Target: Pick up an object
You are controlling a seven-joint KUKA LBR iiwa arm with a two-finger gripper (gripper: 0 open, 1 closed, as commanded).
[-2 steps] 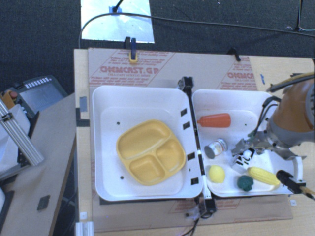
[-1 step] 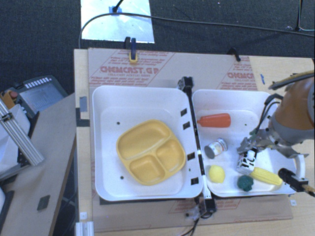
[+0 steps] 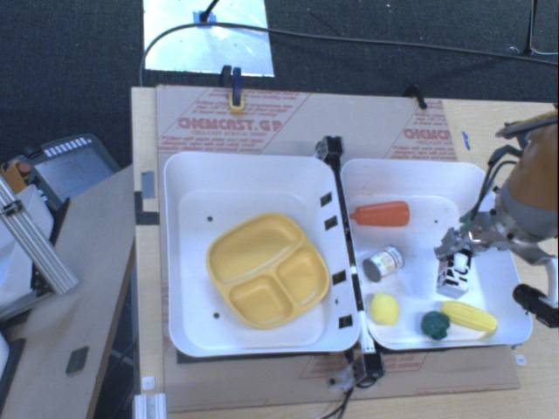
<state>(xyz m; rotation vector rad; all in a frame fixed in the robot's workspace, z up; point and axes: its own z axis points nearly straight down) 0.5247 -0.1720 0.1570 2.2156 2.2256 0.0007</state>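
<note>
My gripper [image 3: 453, 276] hangs over the right bin [image 3: 410, 168], above bare floor in its right half. It is apart from all the objects. An orange carrot [image 3: 380, 214] lies at the bin's back left. A small silver can [image 3: 383, 263] lies on its side to the left of the gripper. A yellow lemon [image 3: 384, 309] sits at the front left. A green broccoli piece [image 3: 435, 324] and a yellow corn cob [image 3: 469, 317] lie at the front, just below the gripper.
The left bin [image 3: 188, 234] holds a yellow divided tray [image 3: 266, 269]. A black divider [image 3: 342, 243] runs between the two bins. The arm [image 3: 528, 208] enters over the right bin's right wall.
</note>
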